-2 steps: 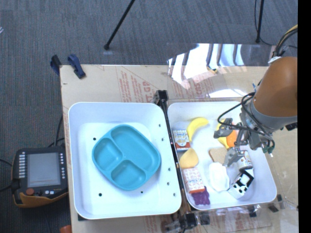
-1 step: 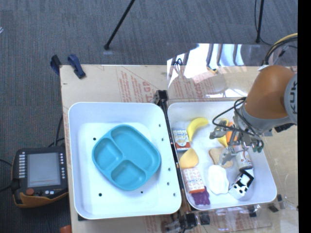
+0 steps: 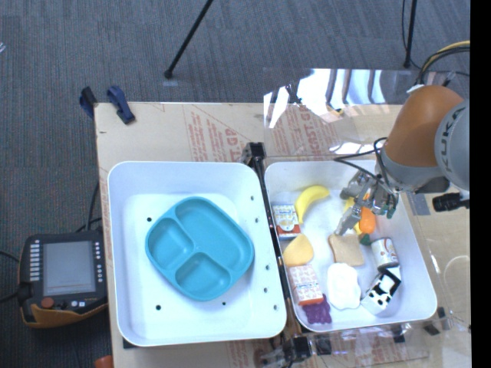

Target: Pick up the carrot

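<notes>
Gripper (image 3: pixel 364 211) sits right on the carrot (image 3: pixel 367 221), can't tell its state; it should center, then squeeze before lifting.

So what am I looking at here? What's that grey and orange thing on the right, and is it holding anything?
This is one camera fixed above a bench, looking down at a slant. The grey and orange thing is a robot arm reaching in from the right. Its tip is a two-finger gripper, its hand. Two shallow white bins sit side by side. The left bin has a blue divided plate. The right bin has toy food: a banana, bread slice, small cartons and a can. An orange piece, likely the carrot, sits right at the gripper; whether it is gripped is unclear.
</notes>
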